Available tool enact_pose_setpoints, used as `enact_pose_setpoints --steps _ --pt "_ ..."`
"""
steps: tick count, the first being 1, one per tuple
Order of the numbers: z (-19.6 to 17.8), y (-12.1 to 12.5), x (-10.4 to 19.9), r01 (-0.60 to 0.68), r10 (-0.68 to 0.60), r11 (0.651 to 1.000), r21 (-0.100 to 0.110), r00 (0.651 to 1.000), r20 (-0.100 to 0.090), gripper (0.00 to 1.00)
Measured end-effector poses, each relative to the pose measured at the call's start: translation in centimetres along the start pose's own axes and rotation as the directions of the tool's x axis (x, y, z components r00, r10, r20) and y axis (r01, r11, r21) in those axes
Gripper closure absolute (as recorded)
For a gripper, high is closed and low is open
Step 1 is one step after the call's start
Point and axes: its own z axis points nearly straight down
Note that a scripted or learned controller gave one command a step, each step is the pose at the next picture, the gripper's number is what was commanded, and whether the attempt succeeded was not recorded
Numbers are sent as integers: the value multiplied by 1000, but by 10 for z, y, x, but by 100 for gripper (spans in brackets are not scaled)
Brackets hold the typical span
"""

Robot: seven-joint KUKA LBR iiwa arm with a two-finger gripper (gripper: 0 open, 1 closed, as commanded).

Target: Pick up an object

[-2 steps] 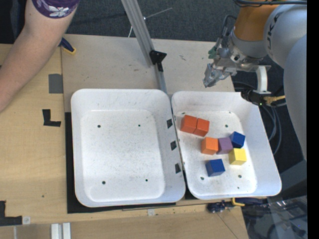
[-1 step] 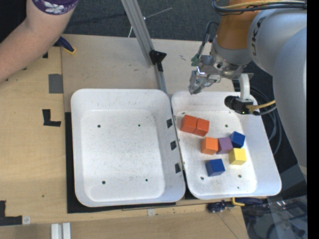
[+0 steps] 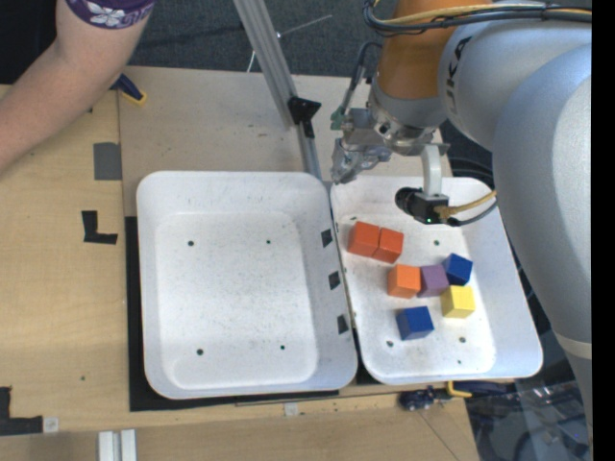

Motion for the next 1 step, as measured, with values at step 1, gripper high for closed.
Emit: enact_pose_setpoints --steps 1 --pt "-4 -8 60 1 -1 1000 0 1000 -1 100"
